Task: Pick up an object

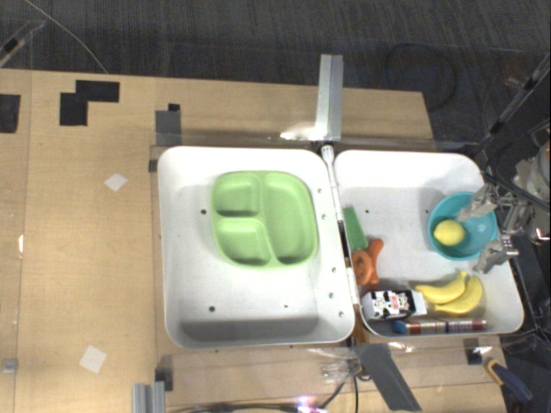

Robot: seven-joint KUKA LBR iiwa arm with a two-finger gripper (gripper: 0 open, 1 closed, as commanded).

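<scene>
**Gripper at the blue bowl in the right bin**

The wooden tabletop [77, 256] carries two shallow white bins side by side. The left bin [185, 317] holds a green divided tray [263, 218] with three compartments, lying flat near the bin's centre. The right bin [396, 188] holds a blue bowl [472, 246] at its right wall, and a yellow ball [448, 231] rests inside the bowl. Near the bin's lower edge lie a banana [454, 292], a black-and-white carton [387, 303] and a marker [443, 325]. An orange toy [368, 261] and a green stick [352, 229] lie along the left wall. The gripper [495, 231] enters from the right, over the bowl's right rim, fingers spread apart, one above and one below. Nothing sits between them.
</scene>
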